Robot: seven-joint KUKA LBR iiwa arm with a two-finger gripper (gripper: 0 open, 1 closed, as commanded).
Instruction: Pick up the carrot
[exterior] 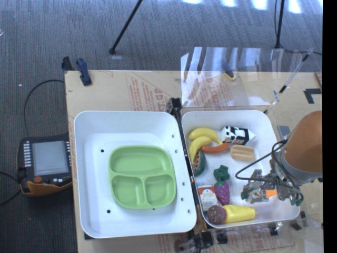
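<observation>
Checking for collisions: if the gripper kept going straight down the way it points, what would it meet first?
Probably the carrot, the orange piece right under the gripper near the right bin's lower right corner; depth is unclear from above.

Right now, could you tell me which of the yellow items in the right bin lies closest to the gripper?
The yellow bottle lying on its side at the bin's near edge, just left of the gripper. The bananas sit far off at the bin's back-left.
</observation>
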